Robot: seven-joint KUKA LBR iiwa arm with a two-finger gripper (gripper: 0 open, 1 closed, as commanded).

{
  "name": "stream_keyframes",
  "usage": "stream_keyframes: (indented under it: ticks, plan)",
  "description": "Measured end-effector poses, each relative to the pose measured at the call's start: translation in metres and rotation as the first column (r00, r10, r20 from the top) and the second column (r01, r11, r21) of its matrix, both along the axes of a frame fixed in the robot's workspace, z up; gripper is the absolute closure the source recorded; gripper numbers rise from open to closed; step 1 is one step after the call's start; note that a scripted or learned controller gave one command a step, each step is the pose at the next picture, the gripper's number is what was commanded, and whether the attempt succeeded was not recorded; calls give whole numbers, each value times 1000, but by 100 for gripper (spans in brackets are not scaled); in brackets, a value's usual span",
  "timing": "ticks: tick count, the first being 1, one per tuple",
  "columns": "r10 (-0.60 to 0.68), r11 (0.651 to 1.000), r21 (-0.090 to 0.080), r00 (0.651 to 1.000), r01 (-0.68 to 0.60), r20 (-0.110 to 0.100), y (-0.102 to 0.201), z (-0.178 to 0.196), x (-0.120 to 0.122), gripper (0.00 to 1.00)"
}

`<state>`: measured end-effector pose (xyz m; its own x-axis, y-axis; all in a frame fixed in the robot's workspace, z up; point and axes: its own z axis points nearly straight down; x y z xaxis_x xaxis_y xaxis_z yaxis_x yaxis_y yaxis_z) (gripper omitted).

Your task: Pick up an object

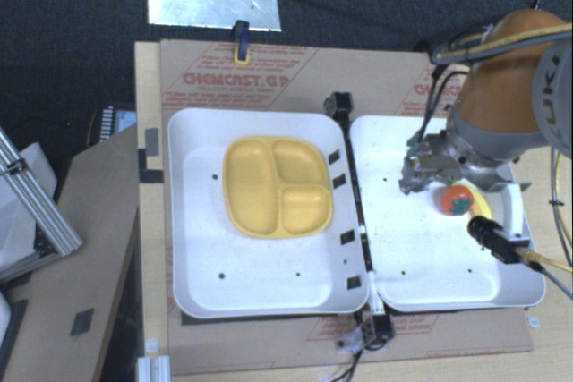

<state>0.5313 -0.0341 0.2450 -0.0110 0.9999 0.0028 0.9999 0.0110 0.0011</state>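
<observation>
The grey metal hand [417, 177] hangs low over the right white bin [430, 282]; I cannot tell its opening. A small orange-and-green toy [456, 199] lies just beside it, ungripped.

The arm [515, 76] is cut off by the right edge of the frame, and part of the right bin [430, 273] is covered by it. The gripper [419, 174] is seen from above; its finger state cannot be made out. A yellow object [481, 208] is partly hidden behind the orange-red object [455, 198] at right. Print on the cardboard [237, 78] is mostly too small to be read.
</observation>
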Motion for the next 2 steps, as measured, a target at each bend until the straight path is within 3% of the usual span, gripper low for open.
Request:
stream_keyframes:
  ticks: [2]
  plan:
    - [-1, 1000, -1, 1000, 1, 0, 115, -11, 6, 100]
